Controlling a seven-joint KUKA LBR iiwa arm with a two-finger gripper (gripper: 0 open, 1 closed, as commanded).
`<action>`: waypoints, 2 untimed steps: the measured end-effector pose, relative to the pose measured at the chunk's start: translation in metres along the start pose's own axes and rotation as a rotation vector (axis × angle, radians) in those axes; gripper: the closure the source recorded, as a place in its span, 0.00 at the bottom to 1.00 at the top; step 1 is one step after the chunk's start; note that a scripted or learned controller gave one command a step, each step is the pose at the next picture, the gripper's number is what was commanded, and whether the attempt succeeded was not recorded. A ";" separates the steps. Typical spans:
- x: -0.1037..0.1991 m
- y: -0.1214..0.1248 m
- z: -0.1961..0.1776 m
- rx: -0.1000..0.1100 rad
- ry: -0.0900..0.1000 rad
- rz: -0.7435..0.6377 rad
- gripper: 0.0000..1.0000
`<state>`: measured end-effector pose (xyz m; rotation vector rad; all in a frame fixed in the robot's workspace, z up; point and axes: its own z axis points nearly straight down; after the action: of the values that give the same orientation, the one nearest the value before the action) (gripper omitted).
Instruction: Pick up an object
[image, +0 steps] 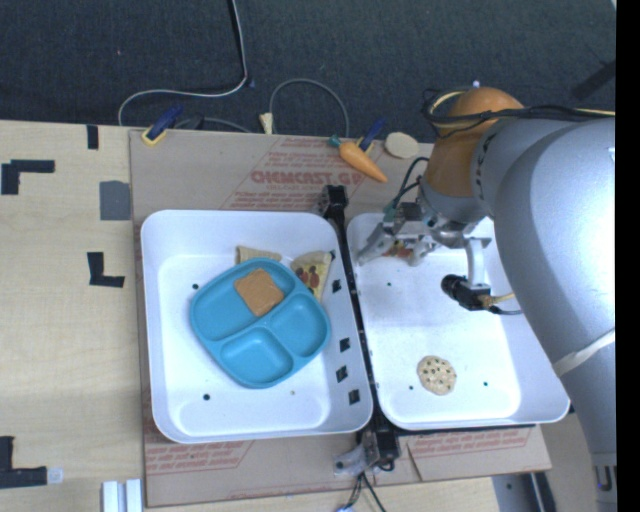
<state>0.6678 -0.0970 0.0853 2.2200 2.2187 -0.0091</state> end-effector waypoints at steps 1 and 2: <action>-0.023 0.001 0.000 0.000 0.008 0.000 0.00; -0.004 0.001 0.000 -0.002 0.002 -0.002 0.00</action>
<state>0.6683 -0.1011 0.0854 2.2187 2.2209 -0.0047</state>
